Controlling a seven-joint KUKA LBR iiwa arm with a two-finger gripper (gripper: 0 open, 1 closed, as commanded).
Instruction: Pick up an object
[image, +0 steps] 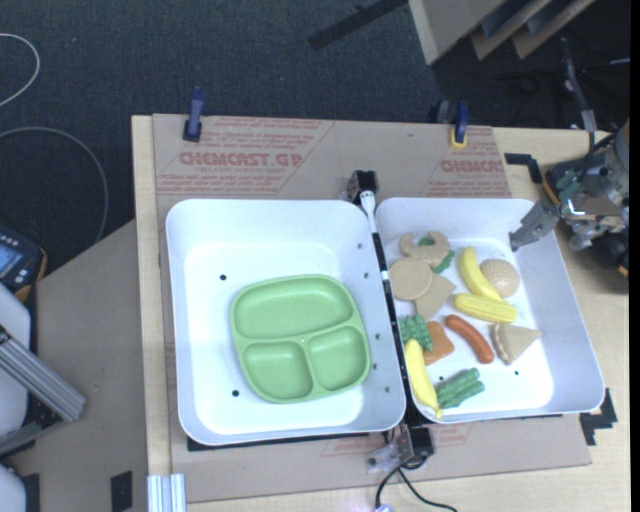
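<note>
Two shallow white bins sat side by side on a brown board. The left bin held a green divided tray, three compartments, lying flat near the middle. The right bin held a cluster of toy food toward its left half: a tan round piece, a second tan piece with a green bit at the far end, a banana beside a pale bun, a corn cob just near of them, a sausage, a wedge-shaped slice, a carrot with green leaves, a second banana along the left wall, and a green bean pod at the near end. The pieces lay touching or close together. The gripper stood at the far right corner of the right bin, above the rim and apart from the food; whether it was released or clenched could not be told, and nothing was seen in its grasp.
</note>
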